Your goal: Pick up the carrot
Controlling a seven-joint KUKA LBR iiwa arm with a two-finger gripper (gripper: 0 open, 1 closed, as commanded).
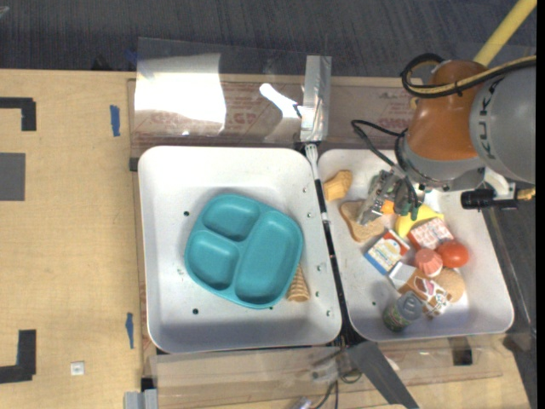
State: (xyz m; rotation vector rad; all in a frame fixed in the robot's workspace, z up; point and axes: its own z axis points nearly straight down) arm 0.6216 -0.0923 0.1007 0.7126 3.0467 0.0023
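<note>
Since it hangs low over the toy heap, pincer (385,201) reads as reaching for the carrot (398,204) just beside; grip state: cannot tell.

two white bins (162,228), one teal divided plate (244,248), one waffle cone (297,287), one tomato (455,254)

Glossy teal plastic plate (245,250); smooth white bins (162,228); matt wooden bench (68,228).
</note>
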